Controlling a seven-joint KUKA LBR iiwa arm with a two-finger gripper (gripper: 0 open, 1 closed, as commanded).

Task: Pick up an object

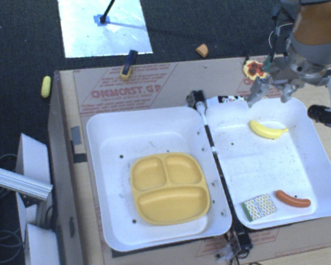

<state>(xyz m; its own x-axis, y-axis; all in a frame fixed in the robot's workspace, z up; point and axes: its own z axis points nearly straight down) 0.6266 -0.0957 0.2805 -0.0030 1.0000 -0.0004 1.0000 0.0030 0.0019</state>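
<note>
A: Three things lie loose in the right bin (318,141): a banana (268,129) toward twelve o'clock, a hot dog (292,199) at five, a patterned sponge (259,206) at six.

B: And the left bin (107,165)?

A: One yellow divided plate (169,188), dead centre.

B: The gripper (272,90)?

A: Over the right bin's far rim, about one o'clock of the banana, fingers spread apart, nothing between them.

B: So the banana is probably the target, being nearest; the open spread suits a descent.

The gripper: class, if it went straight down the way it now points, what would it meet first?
Probably the right bin's far rim or floor, just above the banana. The gripper hangs open; depth is unclear.
</note>
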